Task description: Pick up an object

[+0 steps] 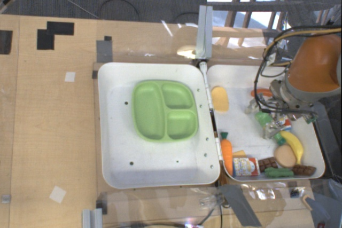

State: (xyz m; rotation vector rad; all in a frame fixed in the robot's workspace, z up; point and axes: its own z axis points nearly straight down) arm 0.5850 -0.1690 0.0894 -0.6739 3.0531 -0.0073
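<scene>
The grey arm (315,69) with its orange band reaches in from the right and hangs over the right bin (240,115), its wrist low above the toys at that bin's right side. The hand (273,124) sits beneath the wrist, down among a green item (263,118) and a small red-and-white piece (284,125); whether it is released or clenched cannot be told, since the wrist and cables cover most of it, and nothing can be made out between its tips.

The right bin carries the objects on offer. A pale yellow oval piece (219,99) lies near its left wall, apart from the rest. A carrot (226,151) lies along the lower left wall, with a small printed carton (245,166) just beside it. Along the lower edge lie a brown bar (265,163), a dark green piece (278,172) and another brown piece (303,170). A tan egg-like ball (285,156) rests against a banana (293,144), just below and to the right of the hand.

The left bin (115,168) carries a green divided plate (164,110) with three compartments, lying flat near its middle. Both bins sit side by side on the wooden desk (48,131).
</scene>
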